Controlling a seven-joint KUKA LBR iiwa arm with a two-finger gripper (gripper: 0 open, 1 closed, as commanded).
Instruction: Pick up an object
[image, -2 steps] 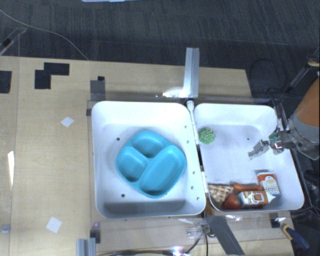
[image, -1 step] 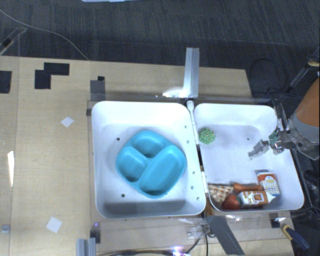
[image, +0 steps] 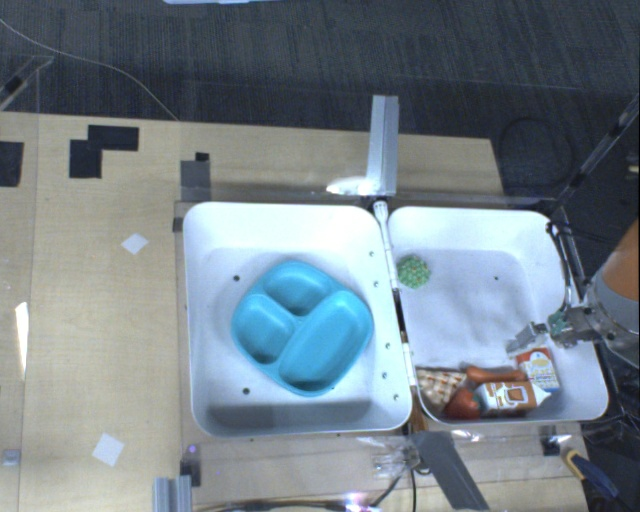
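The end effector (image: 540, 335) sits at the right edge of the frame, low over the right bin (image: 470, 225), just above and right of a heap of things in that bin's lower right corner. Whether it is released or clenched cannot be told; the tip is small and blurred against the white floor, and nothing shows between its parts.

The nearest candidates lie down and to the left of it. A small white carton (image: 541, 368) with red print is just below the tip, almost touching it. Left of that lies an orange box (image: 508, 397), long axis running left to right, and a red sausage-like piece (image: 492, 375) lies along its top edge on the same line. Further left are a red round item (image: 461, 404) and a waffle-patterned piece (image: 437, 381). All of these touch or overlap, so a grasp on one will likely disturb the others.

A green ball (image: 412, 271) lies alone near the upper left of the right bin, well apart from the tip, up and to the left.

The left bin (image: 215, 230) holds a blue tray (image: 303, 327), farthest off.

The short move is downward and slightly left onto the carton.
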